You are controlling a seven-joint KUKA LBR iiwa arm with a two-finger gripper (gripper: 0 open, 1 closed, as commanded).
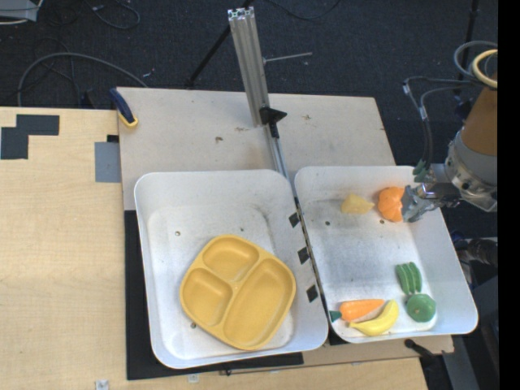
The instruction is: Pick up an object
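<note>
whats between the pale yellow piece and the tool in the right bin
In the camera view, an orange round fruit lies between the pale yellow piece and the tool. It sits right against the tool and just apart from the yellow piece.

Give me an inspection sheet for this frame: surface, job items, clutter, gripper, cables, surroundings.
Surface: left bin and right bin side by side on the bench.
Job's things: right bin holds orange fruit, pale yellow piece, green pepper, green round fruit, carrot, banana.
Clutter: yellow divided plate in left bin.
Gripper: gripper beside the orange fruit; contact unclear.
Cables: loops on dark floor, more near the arm.
Surroundings: aluminium post, wooden table.
</note>
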